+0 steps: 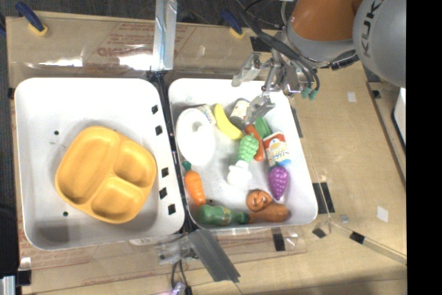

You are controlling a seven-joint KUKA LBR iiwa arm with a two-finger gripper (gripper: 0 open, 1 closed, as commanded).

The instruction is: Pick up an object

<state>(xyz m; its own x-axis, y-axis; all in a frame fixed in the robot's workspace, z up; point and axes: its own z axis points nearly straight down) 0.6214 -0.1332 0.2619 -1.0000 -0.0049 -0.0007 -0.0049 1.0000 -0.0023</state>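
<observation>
Jaws (261,101) hang low at the back of my right bin (304,176), just above the banana (226,121); I cannot tell their state. I judge I'm mid-approach; next calls for settling squarely over one toy before lifting.

Even bright overhead light, soft shadows inside the white bins (27,148), glare on the clear plastic strip (124,55), slightly grainy, mild softness throughout
</observation>
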